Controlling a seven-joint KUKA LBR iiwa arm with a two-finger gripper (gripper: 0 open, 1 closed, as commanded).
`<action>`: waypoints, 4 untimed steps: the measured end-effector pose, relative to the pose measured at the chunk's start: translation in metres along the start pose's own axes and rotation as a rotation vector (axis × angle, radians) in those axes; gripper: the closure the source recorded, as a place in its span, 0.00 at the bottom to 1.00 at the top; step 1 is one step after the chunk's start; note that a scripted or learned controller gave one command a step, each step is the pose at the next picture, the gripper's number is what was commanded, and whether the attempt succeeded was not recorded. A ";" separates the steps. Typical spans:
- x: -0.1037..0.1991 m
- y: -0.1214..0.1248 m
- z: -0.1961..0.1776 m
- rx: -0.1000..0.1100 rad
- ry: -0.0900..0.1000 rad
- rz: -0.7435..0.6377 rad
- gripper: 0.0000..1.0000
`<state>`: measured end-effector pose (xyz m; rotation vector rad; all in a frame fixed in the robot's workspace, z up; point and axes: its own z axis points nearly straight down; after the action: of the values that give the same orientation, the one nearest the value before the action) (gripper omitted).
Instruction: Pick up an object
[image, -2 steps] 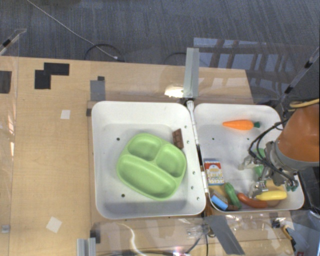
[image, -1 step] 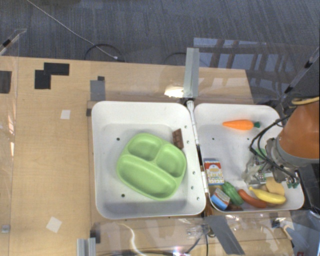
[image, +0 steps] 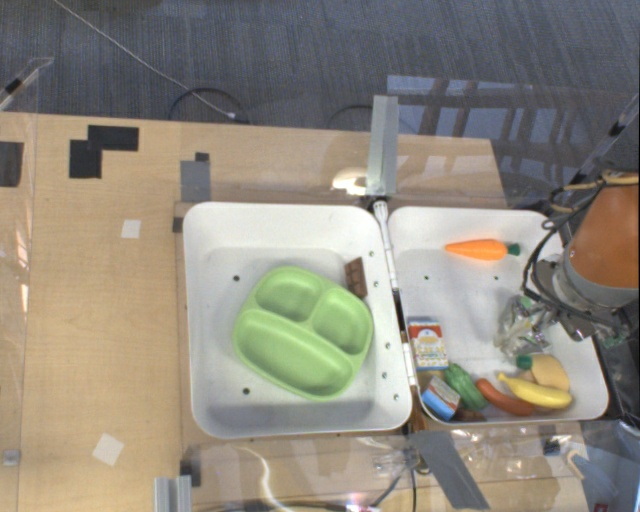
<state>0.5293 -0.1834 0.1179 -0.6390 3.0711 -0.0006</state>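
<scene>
My gripper (image: 522, 332) hangs low over the right side of the right bin (image: 440, 285), under the arm's orange band. It is just above a yellow banana (image: 537, 392) and a pale round object (image: 551, 372). An orange carrot (image: 478, 250) lies near the bin's far wall. A small carton (image: 427, 343) sits by the divider, with a green vegetable (image: 463, 383), a red sausage-like piece (image: 505, 401) and a blue-rimmed cup (image: 440, 399) along the front wall.
The left bin (image: 215, 250) holds a green divided plate (image: 303, 331) and a brown bar (image: 355, 279) by the divider. A metal post (image: 382, 145) stands behind the bins. Cables run beside the arm at the right.
</scene>
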 end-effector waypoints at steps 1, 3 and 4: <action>-0.030 0.025 0.027 0.007 -0.001 -0.414 1.00; -0.075 0.097 -0.067 0.000 -0.005 -0.922 1.00; -0.087 0.157 -0.163 0.001 -0.006 -0.705 1.00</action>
<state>0.5453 -0.0050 0.2813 -1.6576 2.6572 -0.0030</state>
